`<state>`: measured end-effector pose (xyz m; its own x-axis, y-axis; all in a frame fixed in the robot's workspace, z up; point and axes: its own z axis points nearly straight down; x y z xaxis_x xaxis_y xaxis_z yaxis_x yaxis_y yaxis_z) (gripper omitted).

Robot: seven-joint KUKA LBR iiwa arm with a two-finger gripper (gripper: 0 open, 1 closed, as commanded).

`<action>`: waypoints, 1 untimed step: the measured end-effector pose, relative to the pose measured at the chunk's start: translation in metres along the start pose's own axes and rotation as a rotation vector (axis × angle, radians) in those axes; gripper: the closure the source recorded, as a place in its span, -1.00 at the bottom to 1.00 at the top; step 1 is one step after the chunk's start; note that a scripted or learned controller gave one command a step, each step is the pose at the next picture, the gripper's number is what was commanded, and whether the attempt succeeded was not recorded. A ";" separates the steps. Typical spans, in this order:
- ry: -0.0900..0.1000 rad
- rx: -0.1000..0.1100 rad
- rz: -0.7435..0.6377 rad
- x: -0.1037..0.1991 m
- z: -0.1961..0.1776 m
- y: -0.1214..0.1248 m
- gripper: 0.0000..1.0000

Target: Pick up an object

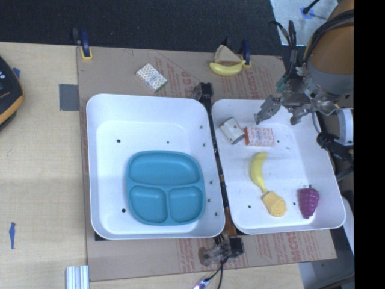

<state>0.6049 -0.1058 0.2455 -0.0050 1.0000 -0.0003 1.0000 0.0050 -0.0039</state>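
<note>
1. In the upper right of the frame, we have the claw [281, 111] hanging over the far end of the right bin [337, 185], its two fingers spread wide: one dark tip points down-left, the other down-right, and nothing sits between them.

2. We read the nearest candidate as the small red-and-white packet [260, 136]. It lies on the bin floor just below and a little left of the claw, near it but not touching as far as we can see.

3. Here is the relation we think the move turns on: the packet's long side runs roughly left to right across the picture, and the line between the spread fingers runs much the same way. We would judge a wrist turn helpful, so the fingers close across the short side.

4. Touching the packet's left edge we see a pale grey wrapped object [231, 130], tilted. That crowds the left finger's landing spot.

5. Further down the same bin we have a yellow banana [259, 170], long axis near vertical in the frame, with a yellow sponge-like lump [275, 205] just beside its lower end, and a purple fruit toy [308, 201] at lower right, all well apart from the claw.

6. Over in the left bin [96, 161] we see a blue divided plate [165, 186], far from the action.
</note>
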 end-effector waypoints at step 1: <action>-0.001 0.001 0.001 -0.014 0.068 -0.020 -1.00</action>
<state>0.5848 -0.1196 0.1777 -0.0045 1.0000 -0.0015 1.0000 0.0044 -0.0050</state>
